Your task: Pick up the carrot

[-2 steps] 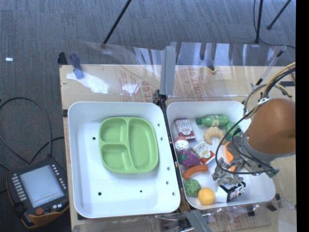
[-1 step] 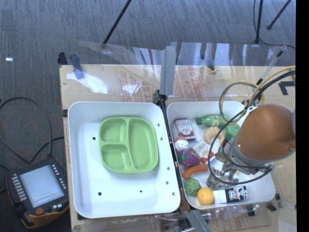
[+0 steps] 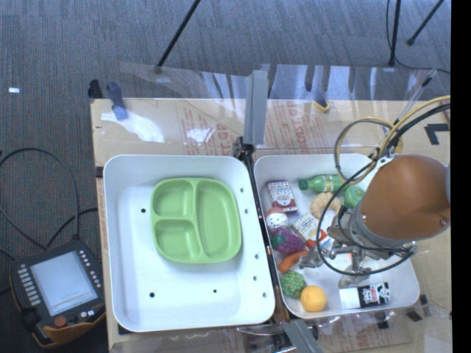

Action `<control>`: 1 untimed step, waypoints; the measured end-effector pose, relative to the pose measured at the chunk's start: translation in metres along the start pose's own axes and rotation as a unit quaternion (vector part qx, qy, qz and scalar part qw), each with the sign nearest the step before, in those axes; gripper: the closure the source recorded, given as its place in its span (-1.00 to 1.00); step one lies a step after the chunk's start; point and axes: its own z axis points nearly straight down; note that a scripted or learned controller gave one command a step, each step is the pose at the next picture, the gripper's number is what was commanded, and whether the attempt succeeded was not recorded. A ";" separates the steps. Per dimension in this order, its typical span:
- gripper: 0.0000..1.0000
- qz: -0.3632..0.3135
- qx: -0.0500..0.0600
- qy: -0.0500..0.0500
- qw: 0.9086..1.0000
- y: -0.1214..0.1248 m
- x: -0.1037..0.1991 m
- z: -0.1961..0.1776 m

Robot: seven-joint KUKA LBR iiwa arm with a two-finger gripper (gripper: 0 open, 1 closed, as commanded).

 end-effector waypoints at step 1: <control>-1.00 -0.033 -0.009 0.005 0.999 0.035 -0.021 0.004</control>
